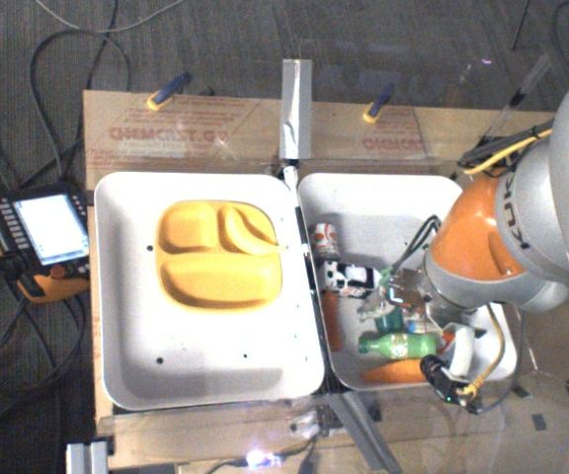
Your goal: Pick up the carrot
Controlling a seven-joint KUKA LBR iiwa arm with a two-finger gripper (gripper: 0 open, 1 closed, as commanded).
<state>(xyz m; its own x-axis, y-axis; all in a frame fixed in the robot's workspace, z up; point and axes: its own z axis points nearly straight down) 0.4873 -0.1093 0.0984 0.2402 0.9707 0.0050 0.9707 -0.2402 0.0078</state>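
Observation:
The carrot (393,372) is an orange, elongated piece lying along the near wall of the right bin (383,194). A green bottle (399,344) lies right beside it, on its far side. My gripper (391,302) hangs low over the middle of the right bin, just beyond the green bottle and a short way from the carrot. A teal object (391,320) sits directly under it. The arm's orange band (472,237) is up and to the right of the gripper. The gripper's tip is lost in the clutter below it.
The right bin also holds a red can (324,237), a black-and-white cow-patterned item (348,277) and a long reddish-brown piece (332,320) along the left wall. A yellow divided tray (220,256) lies in the left bin (126,294). A cable loop (467,378) hangs by the bin's near right corner.

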